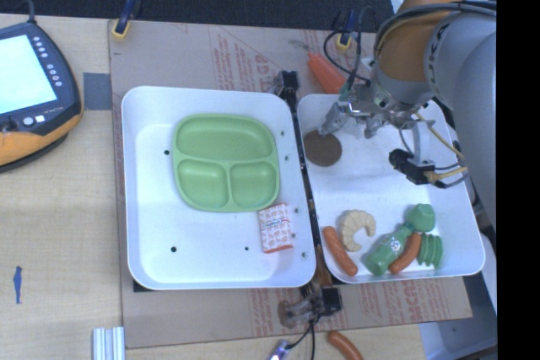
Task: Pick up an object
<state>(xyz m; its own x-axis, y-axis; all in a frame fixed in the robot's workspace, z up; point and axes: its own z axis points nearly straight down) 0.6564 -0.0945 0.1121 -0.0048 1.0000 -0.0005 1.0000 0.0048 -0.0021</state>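
**A:** What do you see from above?

**B:** My gripper (353, 118) hangs over the far end of the right white bin (380, 171). I cannot tell how it is set. A flat round brown cookie (322, 148) lies just beside it, near the bin's left wall.

**A:** What else?

**B:** A pale curved croissant (357, 228), a long orange hot dog (339, 250), a green bottle (384, 254) and a carrot (407, 252) sit at the near end. A green divided plate (226, 161) lies in the left white bin (152, 249).

**A:** Which way does the cookie point?

**B:** It is round, so no way.
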